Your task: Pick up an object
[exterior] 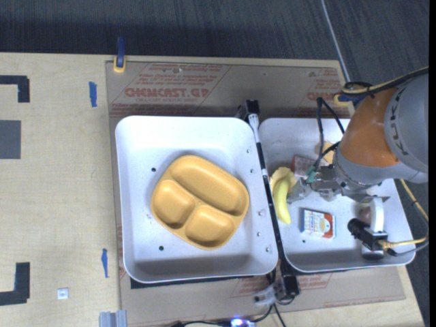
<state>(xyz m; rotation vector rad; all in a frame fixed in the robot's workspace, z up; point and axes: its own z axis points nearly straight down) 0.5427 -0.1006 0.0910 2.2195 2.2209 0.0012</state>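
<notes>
The banana (281, 196) lies along the left wall of the right bin (340, 261), just right of the divider, with the gripper (304, 184) low beside it — how its fingers stand cannot be told from here. It looks light, smooth and curved, likely a stiff toy; a pinch across its middle seems best. The left bin (136, 142) holds a yellow divided plate (197, 199)
</notes>
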